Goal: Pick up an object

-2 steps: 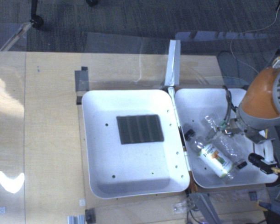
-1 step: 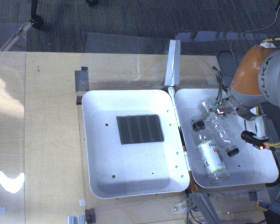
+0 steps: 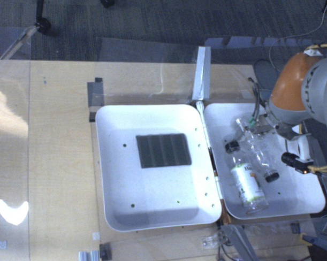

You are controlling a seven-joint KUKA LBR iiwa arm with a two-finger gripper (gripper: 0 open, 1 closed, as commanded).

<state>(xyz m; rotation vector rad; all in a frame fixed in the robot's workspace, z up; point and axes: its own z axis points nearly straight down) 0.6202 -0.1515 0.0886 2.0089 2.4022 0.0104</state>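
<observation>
A clear plastic bottle [image 3: 247,186] with a white and green label lies in the right bin [image 3: 310,194], its length running toward the front edge. My gripper [image 3: 252,161] hangs over the bottle's upper end. Its two black fingertips [image 3: 231,146] are spread wide, one on each side, so it is open. Nothing is clamped between them. A dark ridged rectangular pad [image 3: 164,150] lies flat in the middle of the left bin [image 3: 117,198].
The arm's grey body with its orange band [image 3: 290,88] covers the right bin's far right corner. A black connector [image 3: 294,161] sticks out near that bin's right wall. A metal divider [image 3: 201,80] stands behind the gap between the bins.
</observation>
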